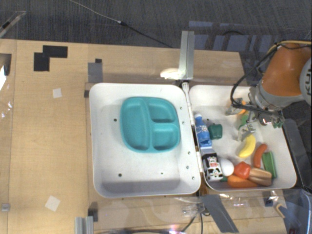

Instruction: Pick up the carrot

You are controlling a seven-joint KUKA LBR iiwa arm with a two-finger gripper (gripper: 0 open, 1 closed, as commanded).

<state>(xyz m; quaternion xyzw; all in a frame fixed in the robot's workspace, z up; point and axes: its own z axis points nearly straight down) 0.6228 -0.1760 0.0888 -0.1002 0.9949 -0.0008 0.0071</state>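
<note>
End effector [248, 126] low over right bin [287, 145], just above banana [247, 146]; finger spread unreadable, cannot tell. Carrot [241, 181] orange, lying at bin's near edge, below banana, touching red pepper [242, 169], well apart from end effector.

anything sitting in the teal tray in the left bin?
No. The teal divided tray shows bare compartments; the toys all lie in the right bin.

Divided plate [149, 124] in left bin [105, 179]; carrot [241, 182], seemingly, in right bin's [288, 172] near corner.
</note>
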